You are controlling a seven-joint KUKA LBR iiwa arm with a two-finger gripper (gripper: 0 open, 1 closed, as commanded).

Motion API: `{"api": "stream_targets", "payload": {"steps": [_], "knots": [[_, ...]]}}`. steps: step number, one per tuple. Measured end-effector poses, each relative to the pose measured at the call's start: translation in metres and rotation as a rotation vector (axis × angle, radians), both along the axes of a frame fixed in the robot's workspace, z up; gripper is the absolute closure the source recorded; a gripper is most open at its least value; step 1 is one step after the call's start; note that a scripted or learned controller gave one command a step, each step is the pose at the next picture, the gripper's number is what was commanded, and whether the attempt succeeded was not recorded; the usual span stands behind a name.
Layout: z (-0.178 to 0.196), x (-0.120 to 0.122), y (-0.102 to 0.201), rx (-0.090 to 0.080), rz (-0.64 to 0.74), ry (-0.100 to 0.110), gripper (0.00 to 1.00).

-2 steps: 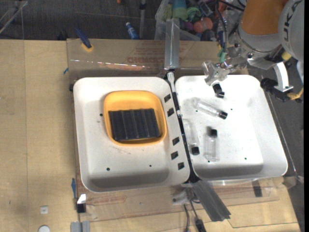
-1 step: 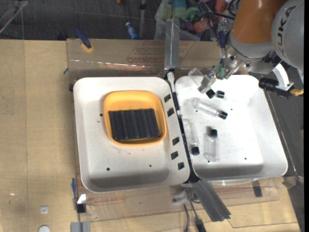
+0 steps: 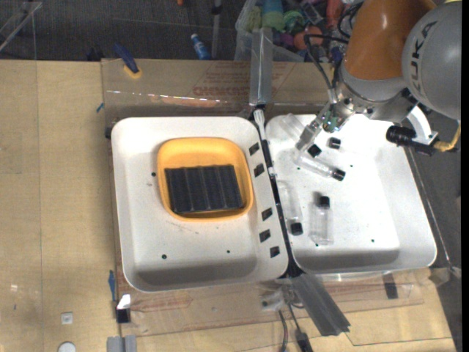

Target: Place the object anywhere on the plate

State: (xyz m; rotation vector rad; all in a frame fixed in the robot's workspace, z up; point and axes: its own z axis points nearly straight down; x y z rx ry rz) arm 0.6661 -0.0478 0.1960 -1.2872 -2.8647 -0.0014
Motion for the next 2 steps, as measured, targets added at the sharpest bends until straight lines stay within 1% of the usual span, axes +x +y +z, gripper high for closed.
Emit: {"api": "stream_targets", "payload": {"steps": [1,2], "knots": [[-0.011,-0.003,0.014,0.000,0.075,0.000,1.00],[0.037,-0.007,0.018,0.000,0.109,-0.006,1.00]]}}
